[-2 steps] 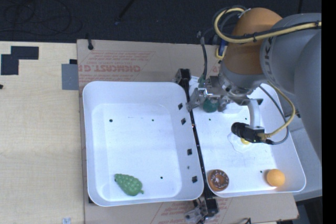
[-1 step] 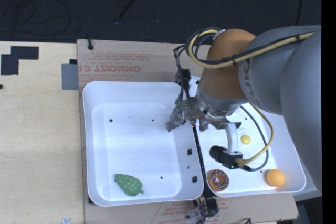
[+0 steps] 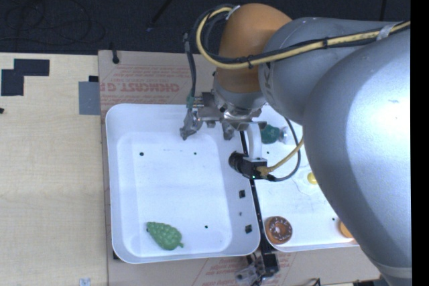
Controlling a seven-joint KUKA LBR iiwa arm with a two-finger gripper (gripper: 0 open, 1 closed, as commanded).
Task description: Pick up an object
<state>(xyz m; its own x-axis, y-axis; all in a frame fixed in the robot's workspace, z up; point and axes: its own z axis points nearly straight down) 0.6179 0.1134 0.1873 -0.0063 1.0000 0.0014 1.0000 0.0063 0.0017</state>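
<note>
Green bumpy fruit (image 3: 165, 236) lying in left bin (image 3: 120, 164), near corner.

Two white bins (image 3: 120, 144) side by side, cardboard sheet (image 3: 144, 80) beneath, wooden bench (image 3: 47, 164)

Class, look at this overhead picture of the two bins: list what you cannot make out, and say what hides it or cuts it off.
- Right bin: much of it is covered by the grey arm.
- Teal object: partly behind the gripper; its identity is unclear.
- Orange thing: mostly hidden under the arm.
- Yellow speck: too small to name.
- Gripper fingers: open or shut cannot be told.
</note>
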